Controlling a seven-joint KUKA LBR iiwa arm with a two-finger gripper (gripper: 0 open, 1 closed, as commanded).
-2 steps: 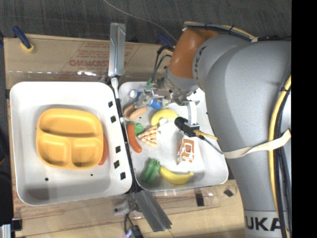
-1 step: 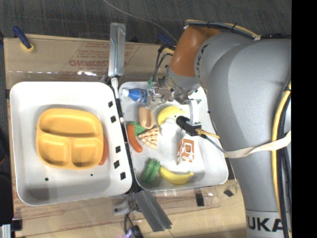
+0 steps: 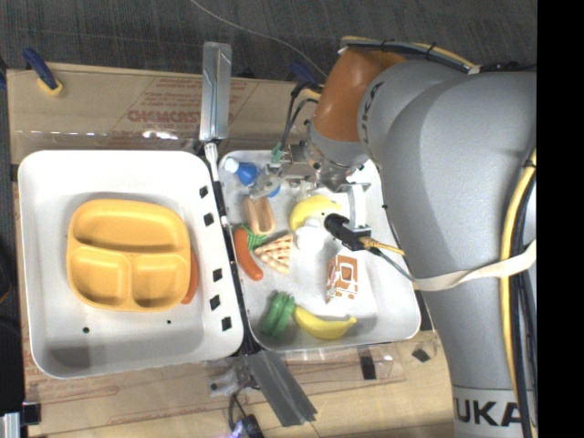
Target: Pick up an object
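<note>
My gripper (image 3: 279, 173) hangs low over the far part of the right bin (image 3: 394, 310), under the orange-banded wrist. Just to its left lies a blue and white bottle (image 3: 239, 170), and a brown hot-dog bun (image 3: 260, 214) sits right below it. A yellow lemon-like fruit (image 3: 310, 212) lies under the wrist, partly covered by the arm. Nearer the front are a red sausage (image 3: 245, 254), a sandwich wedge (image 3: 277, 253), an orange and white carton (image 3: 343, 277), a banana (image 3: 326, 324) and a green pepper (image 3: 278, 313).
The left bin (image 3: 46, 336) holds a yellow divided tray (image 3: 130, 252). A metal divider (image 3: 216, 89) runs between the bins. The big grey arm covers the right bin's right side and far corner.
</note>
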